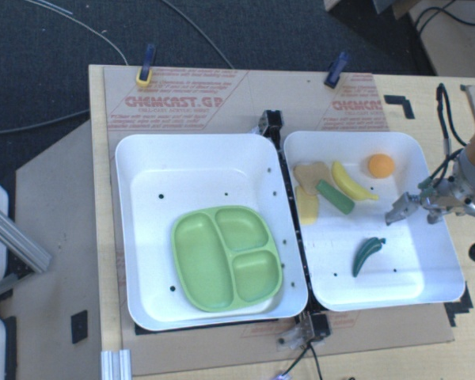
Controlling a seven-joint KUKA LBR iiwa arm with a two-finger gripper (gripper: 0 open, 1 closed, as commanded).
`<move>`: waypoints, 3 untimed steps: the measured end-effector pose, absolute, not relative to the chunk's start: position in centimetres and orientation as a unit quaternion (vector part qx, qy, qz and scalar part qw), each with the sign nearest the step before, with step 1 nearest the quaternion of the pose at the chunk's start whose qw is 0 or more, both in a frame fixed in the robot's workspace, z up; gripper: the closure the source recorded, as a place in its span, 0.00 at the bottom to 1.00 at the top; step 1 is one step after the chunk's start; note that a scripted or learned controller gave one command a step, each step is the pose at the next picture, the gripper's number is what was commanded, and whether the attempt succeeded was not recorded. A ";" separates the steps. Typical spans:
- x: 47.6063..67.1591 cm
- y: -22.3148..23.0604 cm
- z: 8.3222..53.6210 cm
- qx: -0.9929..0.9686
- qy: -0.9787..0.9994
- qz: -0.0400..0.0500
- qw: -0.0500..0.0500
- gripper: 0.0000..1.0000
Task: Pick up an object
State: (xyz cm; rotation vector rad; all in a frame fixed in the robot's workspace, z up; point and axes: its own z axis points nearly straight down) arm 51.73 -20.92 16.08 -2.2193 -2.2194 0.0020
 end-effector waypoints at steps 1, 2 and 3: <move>51.3 -19.9 11.0 -0.707 -0.707 0.001 0.004 0.00; 51.5 -20.0 12.4 -0.707 -0.707 0.000 -0.001 1.00; 52.6 -20.0 17.7 -0.707 -0.707 0.000 -0.002 1.00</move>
